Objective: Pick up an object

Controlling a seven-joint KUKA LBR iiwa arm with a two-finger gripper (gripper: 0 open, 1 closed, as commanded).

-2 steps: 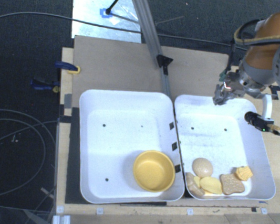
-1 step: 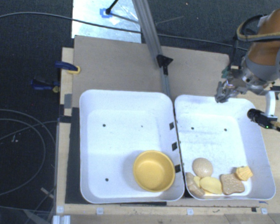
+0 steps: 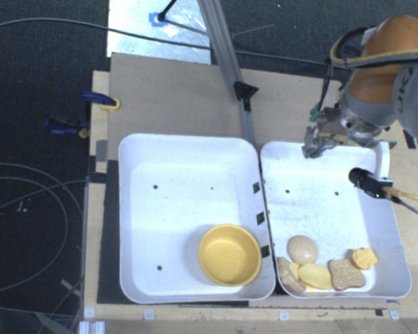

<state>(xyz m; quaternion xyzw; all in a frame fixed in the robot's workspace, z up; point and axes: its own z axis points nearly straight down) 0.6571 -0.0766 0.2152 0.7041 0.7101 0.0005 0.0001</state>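
Claw (image 3: 314, 150) hung over the far edge of the right bin (image 3: 396, 240), w/ nothing seen between its tips; open or closed couldn't be told from this angle. All pickable items sat well apart from it, toward the near end of that bin: a beige egg-like piece (image 3: 302, 248), yellow piece (image 3: 316, 276), toast-shaped piece (image 3: 346, 274), and a small ridged orange bit (image 3: 364, 258). Yellow bowl (image 3: 229, 254) lay further off to the claw's left-near side, in the left bin (image 3: 150, 194).
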